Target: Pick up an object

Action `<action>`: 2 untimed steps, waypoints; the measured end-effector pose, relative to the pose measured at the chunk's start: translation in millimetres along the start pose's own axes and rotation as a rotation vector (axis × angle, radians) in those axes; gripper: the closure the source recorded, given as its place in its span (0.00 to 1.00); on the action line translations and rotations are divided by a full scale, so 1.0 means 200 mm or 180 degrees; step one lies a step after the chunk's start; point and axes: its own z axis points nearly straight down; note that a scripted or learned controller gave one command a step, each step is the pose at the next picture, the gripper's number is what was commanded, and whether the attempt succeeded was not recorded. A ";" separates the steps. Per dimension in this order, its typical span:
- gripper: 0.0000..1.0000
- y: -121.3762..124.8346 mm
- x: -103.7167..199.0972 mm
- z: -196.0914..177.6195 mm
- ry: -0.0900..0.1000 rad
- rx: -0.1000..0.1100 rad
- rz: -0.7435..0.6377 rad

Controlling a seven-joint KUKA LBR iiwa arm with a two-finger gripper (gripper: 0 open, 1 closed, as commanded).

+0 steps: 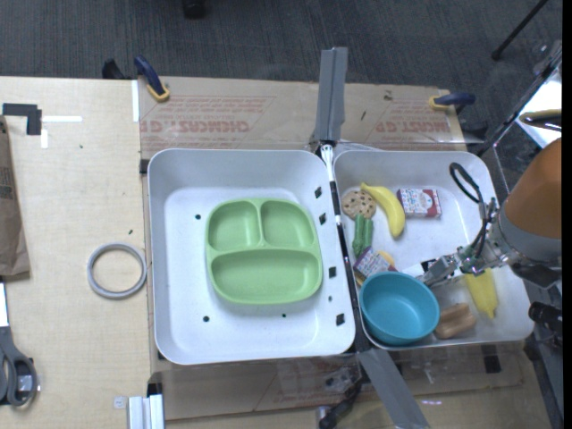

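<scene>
A: Nearest the camera?
B: A blue bowl [399,307] at the right bin's [474,170] front edge, a banana [386,208] and red box [418,203] behind it.
A: The hand [444,269]?
B: Low beside the bowl; its grip I cannot tell.

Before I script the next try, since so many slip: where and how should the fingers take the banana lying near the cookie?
Probably at the middle of the banana, coming straight down from above. It lies flat on the right bin floor, curving from the cookie toward the bin's middle. Close across its narrow width, since the red box sits close on one side and the green piece on the other.
</scene>
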 end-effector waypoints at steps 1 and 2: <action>0.00 0.49 0.01 -0.03 -0.0037 0.0068 -0.0180; 0.00 0.66 0.22 0.09 -0.0047 0.0050 0.0167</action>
